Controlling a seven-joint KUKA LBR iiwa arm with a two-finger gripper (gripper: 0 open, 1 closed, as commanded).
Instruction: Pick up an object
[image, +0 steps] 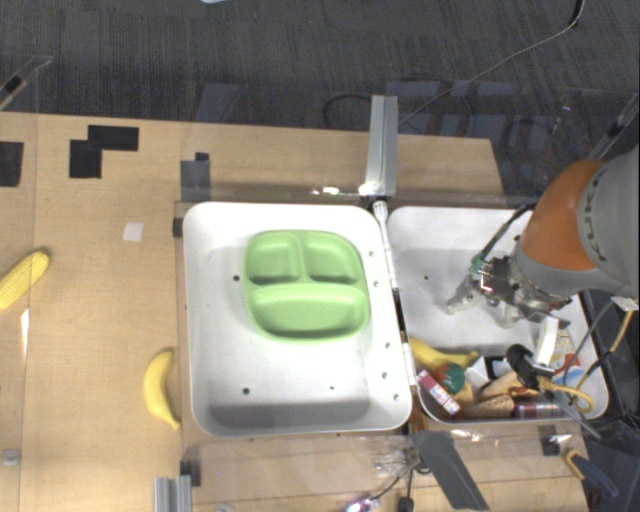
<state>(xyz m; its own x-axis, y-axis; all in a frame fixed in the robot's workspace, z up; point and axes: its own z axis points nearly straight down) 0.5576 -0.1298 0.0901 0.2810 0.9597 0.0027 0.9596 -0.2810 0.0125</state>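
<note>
My gripper (470, 292) hangs over the middle of the right bin (440, 232), above bare white floor, with the grey arm and its orange band reaching in from the right. Nothing shows in its grasp. A heap of small objects lies along the right bin's near edge: a yellow banana (440, 354), a red packet (437, 390), a green piece (456, 378), a brown stick-like item (492, 404) and several more, partly hidden under the wrist. The gripper stands well above and behind this heap.
A green divided plate (303, 282) lies in the left bin (215, 390). On the wooden bench to the left lie a second banana (160, 388) and a yellow corn cob (22, 280). A metal post (380, 145) stands behind the divide between the bins.
</note>
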